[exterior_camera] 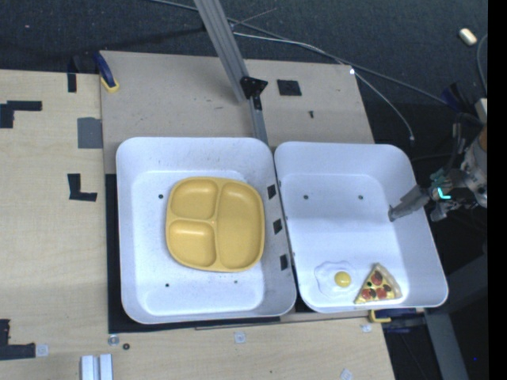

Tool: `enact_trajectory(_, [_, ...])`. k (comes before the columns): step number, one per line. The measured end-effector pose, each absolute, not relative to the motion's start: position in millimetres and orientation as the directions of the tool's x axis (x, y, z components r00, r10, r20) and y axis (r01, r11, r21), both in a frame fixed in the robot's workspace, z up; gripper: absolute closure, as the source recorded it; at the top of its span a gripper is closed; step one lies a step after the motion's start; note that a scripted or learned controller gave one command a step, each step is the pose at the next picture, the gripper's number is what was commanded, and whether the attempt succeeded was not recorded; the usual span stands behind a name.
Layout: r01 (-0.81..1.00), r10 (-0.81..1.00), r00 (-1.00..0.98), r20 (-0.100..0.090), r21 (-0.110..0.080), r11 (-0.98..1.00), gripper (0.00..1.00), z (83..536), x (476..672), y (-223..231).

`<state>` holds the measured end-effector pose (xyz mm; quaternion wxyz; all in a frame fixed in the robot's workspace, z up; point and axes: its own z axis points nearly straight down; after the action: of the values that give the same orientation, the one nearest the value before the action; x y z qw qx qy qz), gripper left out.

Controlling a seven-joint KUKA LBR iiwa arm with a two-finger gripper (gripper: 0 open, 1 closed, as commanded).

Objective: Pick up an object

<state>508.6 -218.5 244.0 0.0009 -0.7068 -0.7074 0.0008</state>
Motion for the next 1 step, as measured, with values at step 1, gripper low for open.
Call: enact_trajectory(1, [1.000, 1.000, -0.001, 0.000, -0.002, 0.001, 0.00, 244.2, 508.8, -218.6])
